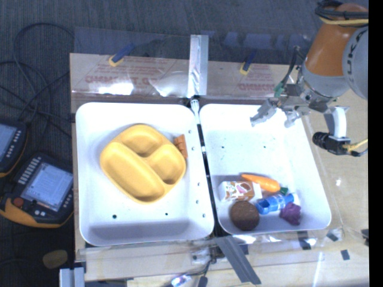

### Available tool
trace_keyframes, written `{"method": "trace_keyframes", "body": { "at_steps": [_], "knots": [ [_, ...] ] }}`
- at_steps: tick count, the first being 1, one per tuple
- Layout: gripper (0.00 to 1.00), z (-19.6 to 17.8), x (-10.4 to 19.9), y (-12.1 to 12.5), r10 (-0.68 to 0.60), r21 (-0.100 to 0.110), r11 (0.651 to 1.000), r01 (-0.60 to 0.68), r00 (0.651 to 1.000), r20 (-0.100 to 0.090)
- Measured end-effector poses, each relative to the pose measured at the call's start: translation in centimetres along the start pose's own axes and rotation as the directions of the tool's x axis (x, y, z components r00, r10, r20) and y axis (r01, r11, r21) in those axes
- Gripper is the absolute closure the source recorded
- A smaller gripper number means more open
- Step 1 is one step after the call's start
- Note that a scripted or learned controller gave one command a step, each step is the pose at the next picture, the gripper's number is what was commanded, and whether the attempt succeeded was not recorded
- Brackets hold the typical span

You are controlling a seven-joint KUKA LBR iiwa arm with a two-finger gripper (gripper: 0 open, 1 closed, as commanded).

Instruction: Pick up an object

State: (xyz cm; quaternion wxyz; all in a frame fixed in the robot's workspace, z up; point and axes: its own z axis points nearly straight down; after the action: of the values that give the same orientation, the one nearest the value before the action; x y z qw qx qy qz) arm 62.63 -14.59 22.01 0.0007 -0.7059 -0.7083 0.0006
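Observation:
My gripper [274, 118] hangs over the far part of the right bin [311, 160], open, with nothing between its fingers [258, 118]. The bin's near end holds a cluster: an orange carrot [261, 183], a white printed packet [239, 191], a brown ball [244, 215], a blue bottle [272, 204] and a purple piece [291, 213]. The gripper is well back from this cluster and touches none of it. In the left bin [96, 220] lies a big yellow lobed object [142, 160] with a small orange piece [180, 145] at its right side.
A raised rim [200, 160] divides the two bins. A metal upright [198, 64] and clear sheeting stand behind them. A handheld pendant [36, 187] and cables lie left of the bench. The arm's orange band [332, 46] is at the top right.

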Motion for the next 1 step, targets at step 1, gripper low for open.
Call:
{"method": "trace_keyframes", "body": {
  "at_steps": [1],
  "knots": [
    [0.0, 13.15, 1.92, -4.49, -0.024, -0.01, 1.0, 0.024, 1.0, 0.002]
  ]
}}
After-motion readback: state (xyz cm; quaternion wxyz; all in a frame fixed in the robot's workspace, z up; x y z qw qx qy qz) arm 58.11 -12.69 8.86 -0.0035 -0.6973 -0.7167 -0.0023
